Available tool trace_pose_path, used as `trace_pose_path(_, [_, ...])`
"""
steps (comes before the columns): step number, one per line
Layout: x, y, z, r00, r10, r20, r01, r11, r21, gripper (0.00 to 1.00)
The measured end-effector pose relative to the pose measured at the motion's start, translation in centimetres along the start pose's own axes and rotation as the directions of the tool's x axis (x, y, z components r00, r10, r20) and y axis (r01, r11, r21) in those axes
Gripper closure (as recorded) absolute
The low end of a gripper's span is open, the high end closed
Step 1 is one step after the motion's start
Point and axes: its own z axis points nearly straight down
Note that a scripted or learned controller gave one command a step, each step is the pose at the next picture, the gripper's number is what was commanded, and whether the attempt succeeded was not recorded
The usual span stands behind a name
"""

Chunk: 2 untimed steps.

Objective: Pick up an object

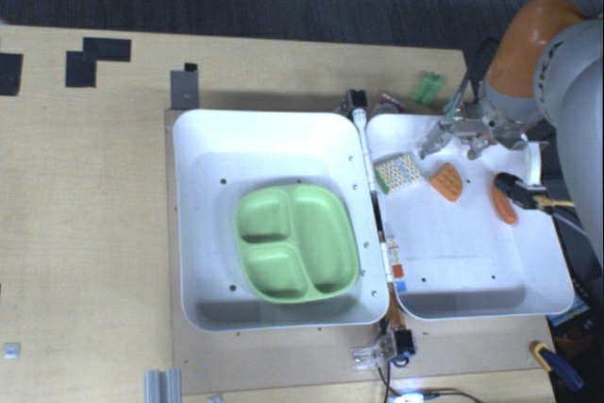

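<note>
We see the hand (455, 137) low over the right bin's (472, 283) far edge, its fingers spread and holding nothing; just beside it lie an orange waffle piece (447, 181) and a patterned packet (397, 172); a carrot (504, 202) nears the right wall; the bin's near half lies open; the left bin (203, 203) holds a green tray (296, 242).

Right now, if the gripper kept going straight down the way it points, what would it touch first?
Probably the bare floor of the right bin, near its back wall. The gripper hangs just behind the orange piece and right of the patterned packet; depth is unclear, so it might clip the orange piece.
</note>
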Motion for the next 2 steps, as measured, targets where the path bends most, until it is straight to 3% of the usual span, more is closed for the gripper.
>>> trace_pose_path(1, [5.2, -0.1, 1.2, 1.000, 0.005, -0.003, -0.005, 1.000, 0.005, 0.00])
trace_pose_path(2, [5.1, 0.0, 0.0, 1.000, 0.003, -0.001, -0.003, 1.000, 0.000, 1.00])
